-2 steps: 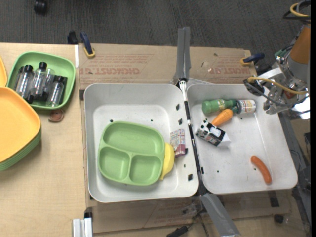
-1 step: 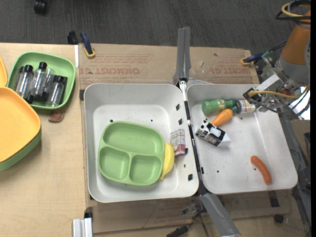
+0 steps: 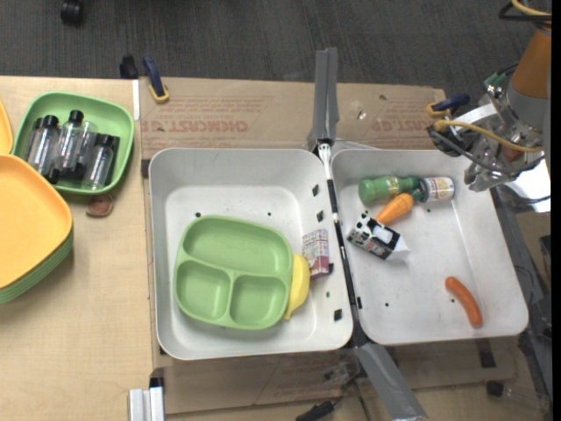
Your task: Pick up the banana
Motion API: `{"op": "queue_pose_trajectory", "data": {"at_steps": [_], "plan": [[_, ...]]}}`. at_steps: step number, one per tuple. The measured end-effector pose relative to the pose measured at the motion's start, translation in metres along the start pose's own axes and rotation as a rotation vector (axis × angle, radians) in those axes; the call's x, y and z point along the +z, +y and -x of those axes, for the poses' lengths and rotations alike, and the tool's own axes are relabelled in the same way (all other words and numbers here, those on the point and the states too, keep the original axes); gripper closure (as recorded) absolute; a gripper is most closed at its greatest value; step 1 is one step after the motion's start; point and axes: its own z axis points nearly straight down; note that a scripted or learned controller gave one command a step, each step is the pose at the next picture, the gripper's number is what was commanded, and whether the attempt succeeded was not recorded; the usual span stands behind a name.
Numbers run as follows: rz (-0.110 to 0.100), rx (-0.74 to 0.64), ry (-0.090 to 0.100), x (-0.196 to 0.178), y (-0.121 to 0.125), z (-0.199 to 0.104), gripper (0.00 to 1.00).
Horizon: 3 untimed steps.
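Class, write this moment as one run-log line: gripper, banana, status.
gripper: above right bin's far right edge | banana: left bin, beside green plate | status: not picked

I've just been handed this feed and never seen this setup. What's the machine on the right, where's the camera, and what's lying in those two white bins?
One camera looks down at a slant on a bench with two white bins. The robot arm reaches in from the right; its pincer hangs at the right bin's upper right corner, holding nothing I can see. The left bin holds a green divided plate, the banana tucked against its right edge, and a small packet. The right bin holds a green bottle, a carrot, a black-and-white box and a sausage.
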Motion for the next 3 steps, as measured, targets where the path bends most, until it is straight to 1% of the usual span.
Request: {"op": "queue_pose_trajectory", "data": {"at_steps": [1,2,3], "plan": [[-0.002,-0.288,-0.001,0.022,-0.021,0.009,1.00],[0.000,0.001,0.000,0.011,-0.029,0.015,1.00],[-0.001,0.005,0.001,0.123,-0.026,0.041,1.00]]}}
